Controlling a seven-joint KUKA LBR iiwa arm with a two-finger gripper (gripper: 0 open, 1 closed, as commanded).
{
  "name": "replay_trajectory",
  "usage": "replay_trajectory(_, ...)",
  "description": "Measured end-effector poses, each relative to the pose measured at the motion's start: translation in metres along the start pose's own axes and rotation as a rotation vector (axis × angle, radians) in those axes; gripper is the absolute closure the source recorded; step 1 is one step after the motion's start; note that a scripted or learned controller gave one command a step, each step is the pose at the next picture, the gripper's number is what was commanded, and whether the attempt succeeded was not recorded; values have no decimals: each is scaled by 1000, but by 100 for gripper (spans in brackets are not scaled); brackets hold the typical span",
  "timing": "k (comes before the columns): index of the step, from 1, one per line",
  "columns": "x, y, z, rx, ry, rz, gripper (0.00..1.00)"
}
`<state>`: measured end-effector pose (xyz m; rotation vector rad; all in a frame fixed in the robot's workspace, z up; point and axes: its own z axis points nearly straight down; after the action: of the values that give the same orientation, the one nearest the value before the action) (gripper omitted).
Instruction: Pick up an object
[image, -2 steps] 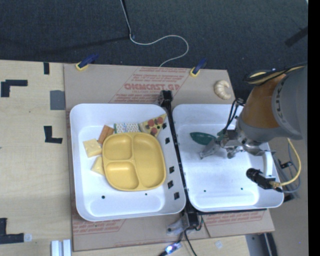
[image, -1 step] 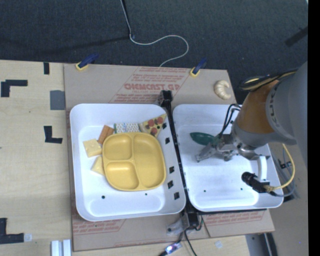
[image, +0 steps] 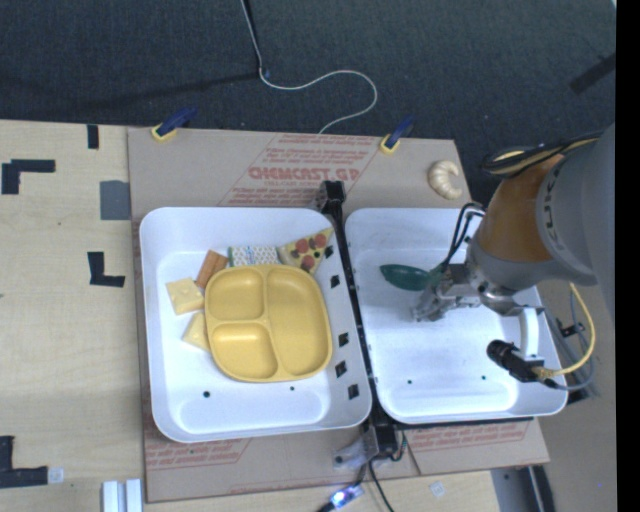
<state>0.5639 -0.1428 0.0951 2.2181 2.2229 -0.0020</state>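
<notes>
The tool (image: 432, 305) was seen low in the right bin (image: 452, 395), beside a green object (image: 404, 276). Its grip state could not be told. A yellow divided plate (image: 268, 323) was noted in the left bin (image: 240, 415).

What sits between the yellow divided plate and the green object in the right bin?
In the camera view, the black divider where the two bins meet, then bare white floor of the right bin, separate the yellow plate from the green object.
</notes>
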Motion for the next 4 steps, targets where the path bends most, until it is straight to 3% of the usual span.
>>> replay_trajectory(3,3,18,-132,-3,2,0,100)
replay_trajectory(4,53,31,-120,2,2,-2,100)
